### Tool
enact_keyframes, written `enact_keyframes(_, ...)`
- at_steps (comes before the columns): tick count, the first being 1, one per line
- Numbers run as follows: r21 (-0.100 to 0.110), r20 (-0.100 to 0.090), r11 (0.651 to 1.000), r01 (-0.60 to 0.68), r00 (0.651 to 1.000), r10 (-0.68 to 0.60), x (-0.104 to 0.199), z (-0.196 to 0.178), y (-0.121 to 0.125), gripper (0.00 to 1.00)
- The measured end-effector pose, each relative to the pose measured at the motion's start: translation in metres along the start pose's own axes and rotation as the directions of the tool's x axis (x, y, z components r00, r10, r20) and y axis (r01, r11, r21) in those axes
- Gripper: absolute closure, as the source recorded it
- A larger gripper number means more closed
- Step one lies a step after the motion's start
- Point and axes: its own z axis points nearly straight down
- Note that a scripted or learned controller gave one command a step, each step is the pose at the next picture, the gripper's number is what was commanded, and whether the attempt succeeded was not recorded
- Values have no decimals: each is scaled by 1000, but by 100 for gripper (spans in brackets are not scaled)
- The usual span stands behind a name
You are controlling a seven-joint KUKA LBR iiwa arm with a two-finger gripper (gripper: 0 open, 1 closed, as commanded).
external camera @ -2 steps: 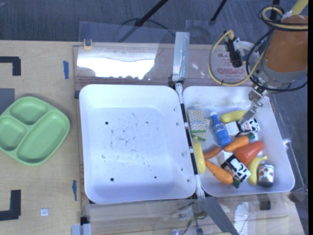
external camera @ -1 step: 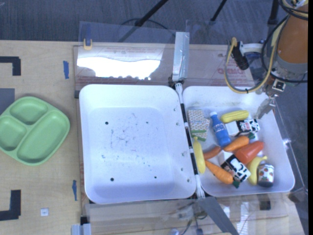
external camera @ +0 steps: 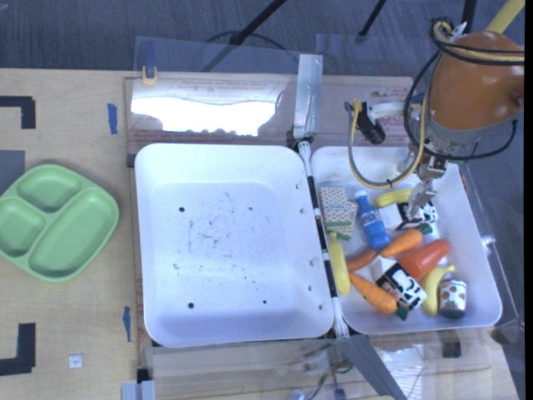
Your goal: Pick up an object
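The right bin (external camera: 487, 252) holds a heap of toys: a blue bottle (external camera: 372, 221), an orange carrot (external camera: 406, 242), a second carrot (external camera: 371, 295), a red pepper (external camera: 425, 257), a yellow corn cob (external camera: 393, 197), a long yellow banana (external camera: 339, 267) by the bin's left wall, a checkered box (external camera: 336, 207) and a black-and-white block (external camera: 405, 287). My gripper (external camera: 422, 193) hangs low over the back of this bin, just right of the corn cob and above another black-and-white piece (external camera: 425, 216). Nothing is visibly held.
The left bin (external camera: 158, 182) lies beside the right one. A green divided plate (external camera: 54, 221) rests on the wooden bench at far left. A yellow cable (external camera: 358, 161) loops over the right bin's back edge. A silver-and-red ball (external camera: 452, 299) sits at that bin's front right.
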Motion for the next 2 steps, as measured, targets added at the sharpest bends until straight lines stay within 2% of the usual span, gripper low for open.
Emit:
enact_keyframes(1,8,-9,1000,4,1000,-4,2,-13,-6,100)
enact_keyframes(2,8,10,900,-435,900,435,-7,-102,-27,100)
